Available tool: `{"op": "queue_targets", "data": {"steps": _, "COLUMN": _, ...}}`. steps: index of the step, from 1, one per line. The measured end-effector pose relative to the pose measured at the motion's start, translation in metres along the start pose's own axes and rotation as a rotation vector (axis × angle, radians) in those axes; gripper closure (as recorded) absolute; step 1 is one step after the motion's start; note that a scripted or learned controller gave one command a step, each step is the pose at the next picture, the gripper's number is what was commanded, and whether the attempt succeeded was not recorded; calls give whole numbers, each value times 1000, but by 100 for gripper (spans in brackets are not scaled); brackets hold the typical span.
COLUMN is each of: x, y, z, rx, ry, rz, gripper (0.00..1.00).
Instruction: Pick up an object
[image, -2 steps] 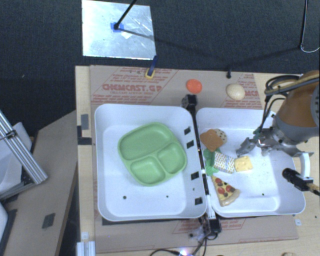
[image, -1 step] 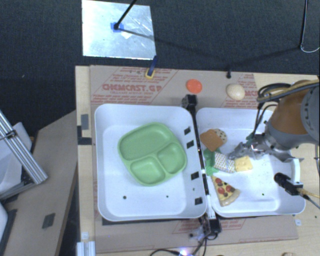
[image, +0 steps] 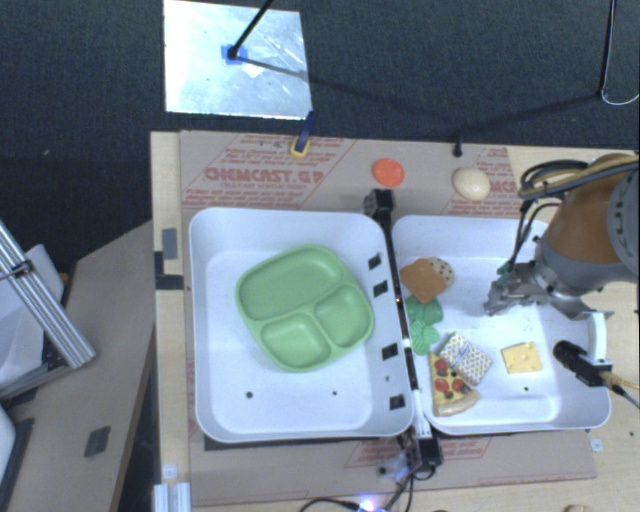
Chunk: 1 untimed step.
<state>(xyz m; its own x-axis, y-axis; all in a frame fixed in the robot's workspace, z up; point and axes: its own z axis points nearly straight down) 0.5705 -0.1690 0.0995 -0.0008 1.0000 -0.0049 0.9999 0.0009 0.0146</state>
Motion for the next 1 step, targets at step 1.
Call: {"op": "queue_targets", "data": {"steps": 1, "x": -11, "y": 0, "z": -56, "rx": 9, "ry": 3, "rz": 1, "gripper": 100}}
